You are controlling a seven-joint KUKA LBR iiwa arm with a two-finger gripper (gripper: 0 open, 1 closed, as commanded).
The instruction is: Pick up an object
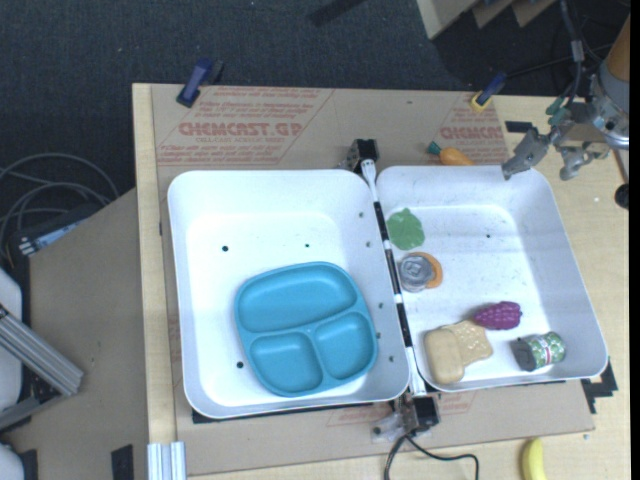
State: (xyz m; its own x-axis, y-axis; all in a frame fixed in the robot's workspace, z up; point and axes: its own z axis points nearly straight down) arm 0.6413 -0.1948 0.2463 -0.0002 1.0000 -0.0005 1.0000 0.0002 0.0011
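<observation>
The right bin [545, 218] holds a green leafy piece [405, 229], a silver can end with orange [419, 270], a purple grape bunch [498, 315], a tan bread-shaped piece [457, 351] and a small green can [541, 350]. My gripper [549, 160] hangs at the far right, over the bin's back right corner, well away from all these objects. Its two fingers are spread apart with nothing between them.
The left bin [200, 228] carries a blue divided tray [303, 326]. An orange piece [452, 155] lies on the board behind the right bin. Clamps [198, 81] sit at the board's back edge, and a yellow item [533, 460] at the front right.
</observation>
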